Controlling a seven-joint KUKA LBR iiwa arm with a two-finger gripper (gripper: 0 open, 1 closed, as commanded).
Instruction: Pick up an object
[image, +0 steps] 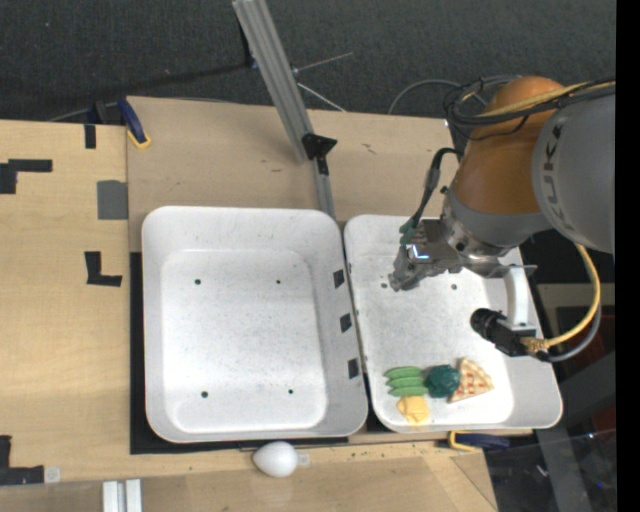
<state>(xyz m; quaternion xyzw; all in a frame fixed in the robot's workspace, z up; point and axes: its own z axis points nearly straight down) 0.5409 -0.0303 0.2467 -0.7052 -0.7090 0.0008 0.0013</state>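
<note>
Whether the metal claw (404, 277) is apart cannot be told. The little toy foods (437, 382) lie well below it and could be missed.

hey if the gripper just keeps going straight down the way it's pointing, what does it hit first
Most likely the bare floor of the right bin. The gripper hangs over its upper part, well clear of the toys, though depth is unclear.
</note>
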